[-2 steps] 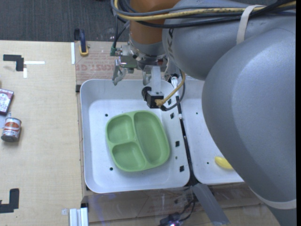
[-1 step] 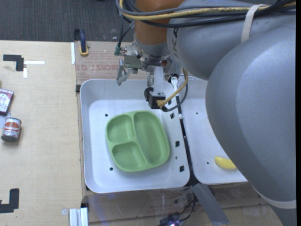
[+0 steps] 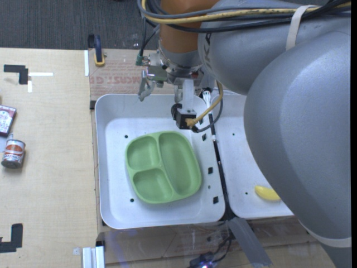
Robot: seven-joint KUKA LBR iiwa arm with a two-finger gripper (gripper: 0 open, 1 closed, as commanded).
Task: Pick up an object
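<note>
Plate (image 3: pixel 163 167) in left bin (image 3: pixel 109 149). Banana (image 3: pixel 267 193) in right bin (image 3: pixel 245 197). Can (image 3: pixel 13 153) and box (image 3: pixel 5 120) on bench (image 3: pixel 50 194), left of bins.

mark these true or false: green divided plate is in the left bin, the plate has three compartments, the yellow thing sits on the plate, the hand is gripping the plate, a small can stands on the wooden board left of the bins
1. The green divided plate lies in the left bin. True.
2. The plate has three compartments. True.
3. The yellow object sits on the plate. False: it lies in the right bin, apart from the plate.
4. The hand is gripping the plate. False: it sits over the bin's far edge, above the plate, with nothing seen between its fingers.
5. A small can stands on the wooden board left of the bins. True.
</note>
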